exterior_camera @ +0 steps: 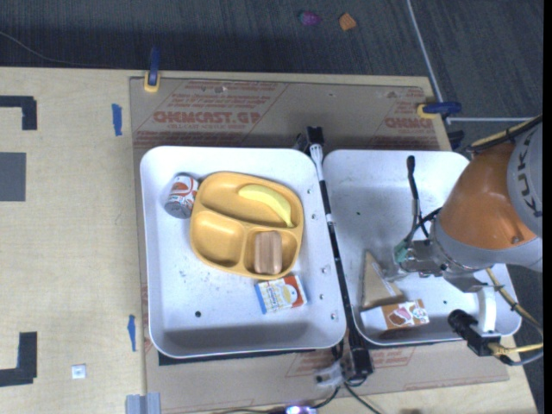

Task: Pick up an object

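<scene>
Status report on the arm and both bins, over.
Gripper low in right bin, beside brown wedge; fingers unclear. Snack pack lying free. Yellow tray, can in left bin.

Even, fairly bright light falls from above on my desk (60, 257), and the two white bins (172, 317) come out pale and slightly washed, with a soft sheen on the yellow tray (226, 235). The dark floor (216, 15) across the top of the frame sits dim. Shadows are short and soft: a thin dark line under the left bin's lower edge, a faint one below my arm (492, 210) at right. Detail is slightly soft and grainy; small print blurs.
</scene>
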`<state>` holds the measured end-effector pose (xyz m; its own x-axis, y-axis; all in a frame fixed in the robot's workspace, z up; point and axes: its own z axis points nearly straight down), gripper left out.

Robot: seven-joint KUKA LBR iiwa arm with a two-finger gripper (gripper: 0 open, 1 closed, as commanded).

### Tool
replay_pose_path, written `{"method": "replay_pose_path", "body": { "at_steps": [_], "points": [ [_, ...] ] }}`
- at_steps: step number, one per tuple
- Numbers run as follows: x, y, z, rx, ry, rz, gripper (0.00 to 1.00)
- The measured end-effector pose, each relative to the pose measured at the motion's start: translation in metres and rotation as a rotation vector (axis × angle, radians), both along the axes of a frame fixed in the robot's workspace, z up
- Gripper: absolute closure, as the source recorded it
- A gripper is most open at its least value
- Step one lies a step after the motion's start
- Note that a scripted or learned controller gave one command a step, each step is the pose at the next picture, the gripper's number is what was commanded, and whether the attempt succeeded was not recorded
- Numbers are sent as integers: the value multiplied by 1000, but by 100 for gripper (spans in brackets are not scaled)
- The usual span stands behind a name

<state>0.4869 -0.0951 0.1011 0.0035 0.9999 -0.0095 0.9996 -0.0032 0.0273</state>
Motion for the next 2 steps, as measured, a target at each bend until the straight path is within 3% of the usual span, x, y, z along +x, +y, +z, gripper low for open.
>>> {"method": "replay_pose_path", "body": {
  "at_steps": [1,2],
  "points": [
    [0,0,0,0,0,0,0],
    [-2,2,-11,8,11,3,0]
  ]
}}
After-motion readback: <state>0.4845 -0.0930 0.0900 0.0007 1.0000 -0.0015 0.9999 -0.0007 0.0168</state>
